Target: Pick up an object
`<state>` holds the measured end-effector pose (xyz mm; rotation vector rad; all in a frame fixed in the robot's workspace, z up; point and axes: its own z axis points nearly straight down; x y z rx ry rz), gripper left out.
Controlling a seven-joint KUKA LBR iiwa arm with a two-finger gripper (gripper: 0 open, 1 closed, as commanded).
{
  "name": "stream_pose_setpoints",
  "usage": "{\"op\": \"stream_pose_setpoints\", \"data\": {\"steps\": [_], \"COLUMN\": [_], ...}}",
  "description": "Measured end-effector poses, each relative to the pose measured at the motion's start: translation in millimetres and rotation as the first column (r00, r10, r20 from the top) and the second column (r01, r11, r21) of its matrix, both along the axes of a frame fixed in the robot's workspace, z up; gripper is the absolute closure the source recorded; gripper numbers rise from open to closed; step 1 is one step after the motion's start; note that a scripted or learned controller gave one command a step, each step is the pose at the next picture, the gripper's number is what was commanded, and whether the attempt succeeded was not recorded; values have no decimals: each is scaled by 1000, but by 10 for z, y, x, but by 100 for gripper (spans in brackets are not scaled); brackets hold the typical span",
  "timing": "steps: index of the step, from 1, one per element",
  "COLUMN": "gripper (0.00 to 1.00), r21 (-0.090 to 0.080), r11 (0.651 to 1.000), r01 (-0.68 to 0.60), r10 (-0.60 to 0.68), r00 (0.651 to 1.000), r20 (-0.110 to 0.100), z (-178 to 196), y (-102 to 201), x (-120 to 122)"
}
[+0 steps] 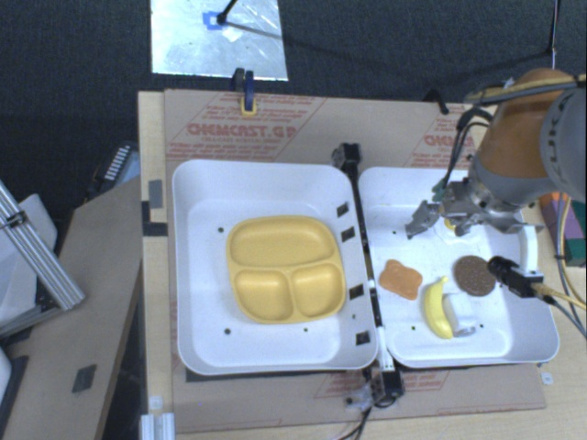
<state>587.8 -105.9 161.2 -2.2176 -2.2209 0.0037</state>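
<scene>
The right bin (404, 342) holds an orange flat piece (401, 280), a yellow banana (437, 309) and a round brown cookie (474, 275). A small white item (463, 326) lies against the banana's lower end. My gripper (442, 222) hangs over the far part of the right bin, above and behind these items. It is open, with nothing between its fingers (421, 220). The orange piece is the closest item, a little nearer the camera and to the left of the gripper.
The left bin (197, 246) holds a yellow divided plate (283, 268). A black-clipped divider (359, 246) separates the two bins. A shiny sheet (218, 26) lies on the dark floor beyond the bench.
</scene>
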Motion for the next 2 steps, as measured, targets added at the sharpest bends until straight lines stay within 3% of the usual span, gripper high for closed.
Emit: {"op": "stream_pose_setpoints", "data": {"steps": [1,2], "gripper": [0,100], "r21": [0,-2], "r11": [1000,1000], "r01": [0,-1], "r10": [0,1], "r00": [1000,1000], "r20": [1,7], "z": [-629,-483], "y": [15,8], "x": [12,31]}}
